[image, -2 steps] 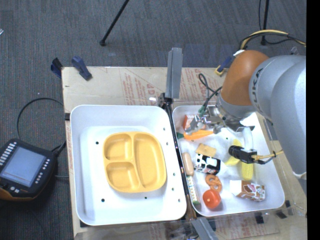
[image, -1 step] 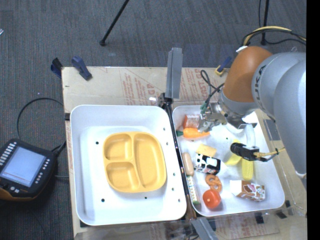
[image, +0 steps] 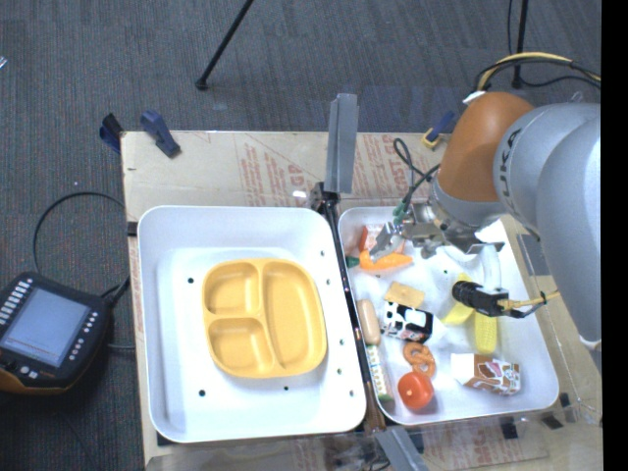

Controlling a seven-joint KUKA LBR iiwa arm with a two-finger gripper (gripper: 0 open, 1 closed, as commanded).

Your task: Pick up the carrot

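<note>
In the right bin [image: 535, 361], small orange carrot [image: 385, 260], green-tipped, gripper [image: 392, 235] above, jaw state unclear

From my remote station I record a dark grey carpeted floor [image: 294, 37] filling the upper part of the frame and the left side. A thin black stand leg [image: 231, 32] slants down from top centre to a foot on the carpet. The bench top [image: 265, 165] is a pale board with red printing, its bare surface showing in the upper middle. Two blue clamps [image: 157, 132] sit at its upper left corner. A handheld control pendant [image: 44, 332] with a grey screen lies on the floor at lower left, a black cable [image: 64, 214] looping above it. Lighting is even.
</note>
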